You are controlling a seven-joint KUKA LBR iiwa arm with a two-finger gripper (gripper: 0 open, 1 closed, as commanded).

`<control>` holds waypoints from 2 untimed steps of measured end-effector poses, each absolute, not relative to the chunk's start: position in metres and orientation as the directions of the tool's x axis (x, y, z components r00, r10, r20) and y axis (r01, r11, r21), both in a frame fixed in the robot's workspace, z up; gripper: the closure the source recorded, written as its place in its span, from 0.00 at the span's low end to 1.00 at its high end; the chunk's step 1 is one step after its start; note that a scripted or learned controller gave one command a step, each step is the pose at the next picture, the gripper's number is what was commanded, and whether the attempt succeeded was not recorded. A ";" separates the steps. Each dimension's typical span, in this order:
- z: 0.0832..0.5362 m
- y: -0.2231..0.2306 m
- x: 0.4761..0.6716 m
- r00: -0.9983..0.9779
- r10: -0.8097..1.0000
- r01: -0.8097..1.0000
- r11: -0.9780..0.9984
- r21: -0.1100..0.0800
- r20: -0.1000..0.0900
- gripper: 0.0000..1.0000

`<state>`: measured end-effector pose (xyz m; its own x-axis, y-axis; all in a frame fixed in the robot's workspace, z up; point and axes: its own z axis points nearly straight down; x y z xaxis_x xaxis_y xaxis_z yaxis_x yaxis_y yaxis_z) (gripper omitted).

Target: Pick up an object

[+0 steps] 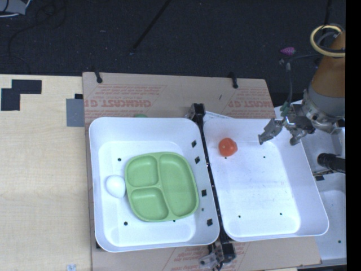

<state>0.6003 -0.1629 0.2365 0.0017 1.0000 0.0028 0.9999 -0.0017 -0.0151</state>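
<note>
Down at the near edge of the bench, black clips [217,256] joining the two bins. Just past those, in the left bin [101,230], a green plate [161,186] with three little rooms, lying flat and tipped a bit to one side. Right beside its left edge, touching or almost touching, a small white egg-shaped ball [115,186].

Next door, the right bin [271,219], mostly bare white floor. Up near its far left corner, a little red-orange ball [228,147], round like a tomato, sitting all alone. Round all over, so no long way or short way to worry about.

Further back and to the right, the gripper [279,131] hanging over the far right corner of the same bin. Two dark fingers spread apart, nothing between them. Above that, the grey wrist and orange arm [330,78] coming in from the right side.

Most likely pick: the red-orange ball. From the gripper, off to the left and a little nearer, across bare bin floor with nothing in the way. Well apart for now, not touching. Probably a slide left, then straight down over it, then a squeeze. Could roll away if bumped on one side.
</note>
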 end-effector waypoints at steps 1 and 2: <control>0.244 -0.163 0.603 0.000 1.000 1.000 0.000 -0.003 0.001 0.00; 0.183 -0.168 0.607 0.000 1.000 1.000 0.000 -0.008 0.001 0.00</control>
<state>0.6072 -0.1677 0.1834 -0.0001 1.0000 0.0014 1.0000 0.0001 -0.0076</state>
